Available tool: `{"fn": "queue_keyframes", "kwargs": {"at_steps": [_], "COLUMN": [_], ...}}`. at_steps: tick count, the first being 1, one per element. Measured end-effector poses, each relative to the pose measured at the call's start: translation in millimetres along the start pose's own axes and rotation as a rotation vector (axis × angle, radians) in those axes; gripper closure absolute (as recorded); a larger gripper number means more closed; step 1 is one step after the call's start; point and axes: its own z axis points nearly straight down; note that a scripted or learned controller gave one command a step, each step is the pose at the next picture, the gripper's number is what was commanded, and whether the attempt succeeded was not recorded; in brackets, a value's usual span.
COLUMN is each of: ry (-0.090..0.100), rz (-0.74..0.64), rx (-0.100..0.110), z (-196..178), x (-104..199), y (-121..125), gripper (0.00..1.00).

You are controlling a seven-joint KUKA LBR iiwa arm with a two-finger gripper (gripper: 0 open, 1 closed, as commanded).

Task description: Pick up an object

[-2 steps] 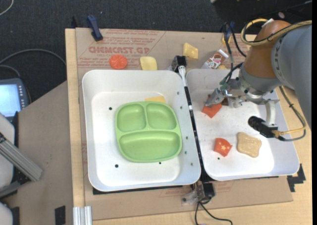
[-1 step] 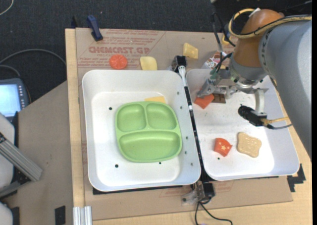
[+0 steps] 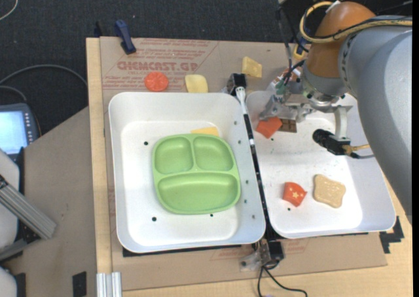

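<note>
Low in the right bin [image 3: 366,220] lie a tan toast piece [image 3: 328,191] and a red block [image 3: 294,193], while higher up the gripper [image 3: 283,116] has its fingers pinched on an orange-red wedge [image 3: 268,127], whose long axis tilts down-left toward the bins' divider.

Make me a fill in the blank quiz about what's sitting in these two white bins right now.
1. The divided plate in the left bin is coloured ____.
2. That plate has ____ compartments.
3. The tan toast-shaped piece lies in the ____ bin.
4. The red piece lies to the camera-view ____ of the toast-shaped piece.

Missing words: green; three; right; left
</note>
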Motion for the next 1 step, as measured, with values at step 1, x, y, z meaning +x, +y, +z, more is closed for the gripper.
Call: {"fn": "queue_keyframes", "kwargs": {"at_steps": [1], "ry": [-0.001], "rz": [0.005], "rx": [-0.007], "z": [-1.9], "x": [1.5], "y": [-8.6], "gripper": [0.00]}}
